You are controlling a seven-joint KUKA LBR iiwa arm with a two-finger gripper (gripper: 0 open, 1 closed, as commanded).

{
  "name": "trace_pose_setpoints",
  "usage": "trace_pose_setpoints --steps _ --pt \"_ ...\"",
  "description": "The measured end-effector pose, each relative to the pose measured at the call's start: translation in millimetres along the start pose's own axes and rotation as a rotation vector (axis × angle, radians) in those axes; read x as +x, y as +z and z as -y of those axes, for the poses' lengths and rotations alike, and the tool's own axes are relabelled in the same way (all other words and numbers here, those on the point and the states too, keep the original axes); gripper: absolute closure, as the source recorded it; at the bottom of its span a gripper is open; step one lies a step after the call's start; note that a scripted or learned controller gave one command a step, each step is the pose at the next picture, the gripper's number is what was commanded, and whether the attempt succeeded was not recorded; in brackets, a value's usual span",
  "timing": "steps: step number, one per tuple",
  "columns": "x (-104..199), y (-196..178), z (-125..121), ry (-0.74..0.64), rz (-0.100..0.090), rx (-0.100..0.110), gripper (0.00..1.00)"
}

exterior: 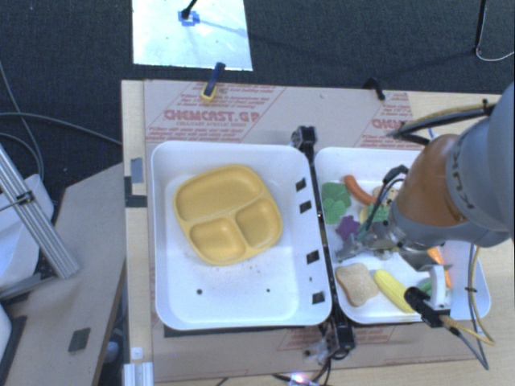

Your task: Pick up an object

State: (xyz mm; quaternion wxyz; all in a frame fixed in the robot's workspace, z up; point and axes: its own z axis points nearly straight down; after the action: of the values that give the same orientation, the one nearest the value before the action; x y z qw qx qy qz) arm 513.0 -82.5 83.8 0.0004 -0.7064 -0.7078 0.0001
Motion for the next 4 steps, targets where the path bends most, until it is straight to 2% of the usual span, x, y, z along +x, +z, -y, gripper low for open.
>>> trace_pose_setpoints --steps 1,2,3,4 --pt "0 -40 -30 -0.003 0.002 -0.007 0.00" --pt "-90 -16 -86 0.005 0.006 -0.005 0.00" --pt "-79 -52 -18 0.003 0.000 0.000 0.00" --pt "-126 -1 -66 0.000 0.003 -0.007 0.00"
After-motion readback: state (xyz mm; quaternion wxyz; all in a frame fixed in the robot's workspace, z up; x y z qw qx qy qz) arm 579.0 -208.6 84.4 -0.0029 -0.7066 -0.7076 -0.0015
